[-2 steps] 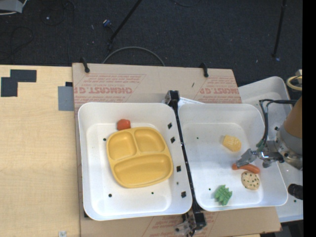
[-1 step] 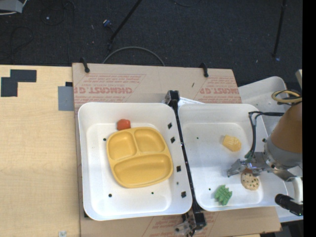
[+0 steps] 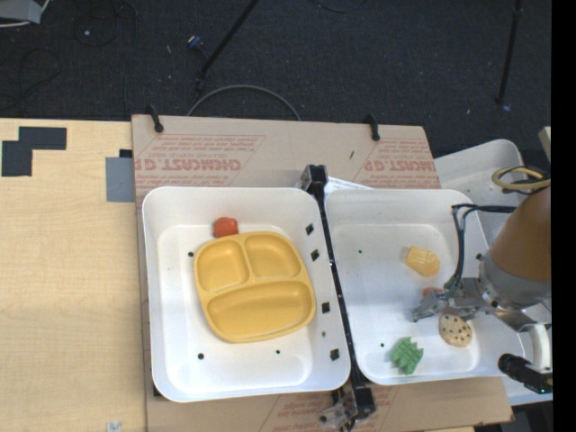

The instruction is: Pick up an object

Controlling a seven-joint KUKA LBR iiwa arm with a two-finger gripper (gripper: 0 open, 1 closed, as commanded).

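My gripper [image 3: 447, 310] is low in the right bin [image 3: 378, 223], near its right side, with the grey and orange arm coming in from the right. Its fingers look spread open with nothing between them. A round speckled cookie [image 3: 456, 331] lies just below the gripper, close to it or touching. A yellow corn-like piece [image 3: 422, 260] rests up and to the left of the gripper, apart from it. A green leafy toy [image 3: 407, 355] sits near the bin's front wall. A small reddish bit [image 3: 430, 292] shows by the gripper's left side.
The left bin [image 3: 171, 331] holds a yellow divided plate [image 3: 255, 284] and a small red-orange object [image 3: 225, 227] behind it. A black divider [image 3: 329, 277] runs between the bins. A cable [image 3: 461, 241] loops near the arm at the right bin's far right.
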